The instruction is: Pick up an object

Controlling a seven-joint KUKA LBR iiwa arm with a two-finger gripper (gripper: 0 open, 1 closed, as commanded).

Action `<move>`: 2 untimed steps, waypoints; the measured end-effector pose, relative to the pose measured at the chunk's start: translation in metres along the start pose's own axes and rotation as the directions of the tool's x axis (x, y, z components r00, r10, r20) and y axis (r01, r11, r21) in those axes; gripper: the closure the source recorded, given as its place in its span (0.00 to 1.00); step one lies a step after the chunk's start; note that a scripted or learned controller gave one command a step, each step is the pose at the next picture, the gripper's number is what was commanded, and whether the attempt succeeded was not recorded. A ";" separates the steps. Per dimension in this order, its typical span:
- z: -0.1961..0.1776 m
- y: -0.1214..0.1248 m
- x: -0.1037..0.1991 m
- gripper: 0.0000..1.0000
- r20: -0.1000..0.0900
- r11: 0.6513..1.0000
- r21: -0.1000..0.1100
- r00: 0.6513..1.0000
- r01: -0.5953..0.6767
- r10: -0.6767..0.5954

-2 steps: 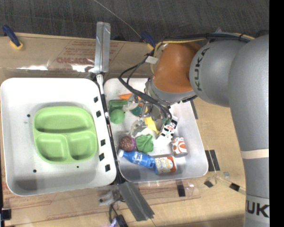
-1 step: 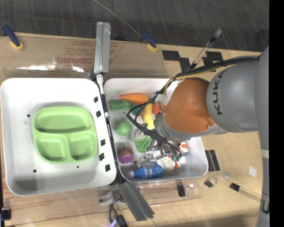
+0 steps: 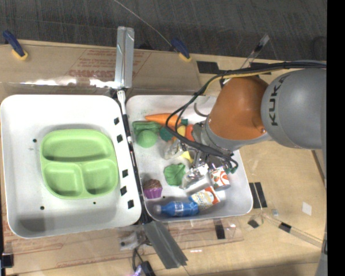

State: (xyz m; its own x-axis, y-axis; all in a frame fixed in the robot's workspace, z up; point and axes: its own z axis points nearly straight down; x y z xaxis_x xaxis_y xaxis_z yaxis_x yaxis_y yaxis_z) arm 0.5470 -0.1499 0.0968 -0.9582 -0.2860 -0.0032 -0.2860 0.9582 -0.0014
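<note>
The right white bin (image 3: 241, 203) holds several small items: an orange carrot (image 3: 161, 119), a green round piece (image 3: 146, 136), a green leafy piece (image 3: 173, 173), a purple cupcake (image 3: 152, 188), a blue bottle (image 3: 177, 208) and two small white-and-orange cartons (image 3: 213, 188). My gripper (image 3: 191, 167) reaches down into the middle of this bin from the right, beneath the orange wrist band (image 3: 238, 111). It hangs just over the silvery item (image 3: 194, 180) beside the leafy piece. Cables and the wrist hide its fingers.
The left white bin (image 3: 14, 154) carries a green three-compartment tray (image 3: 79, 163). A metal divider (image 3: 125, 56) rises between the bins at the back. Blue clamps (image 3: 15, 43) hold the cardboard base. The bulky grey arm (image 3: 293, 108) covers the right bin's far right corner.
</note>
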 end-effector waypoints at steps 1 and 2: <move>0.004 0.008 -0.065 0.00 0.000 1.000 -0.001 1.000 0.020 -0.020; 0.003 -0.060 0.011 0.00 -0.001 0.980 0.000 0.980 -0.198 0.198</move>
State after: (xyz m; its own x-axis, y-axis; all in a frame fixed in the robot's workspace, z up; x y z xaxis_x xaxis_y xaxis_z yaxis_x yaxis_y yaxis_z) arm 0.5533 -0.2102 0.0934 -0.9959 -0.0903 -0.0020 -0.0903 0.9959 -0.0004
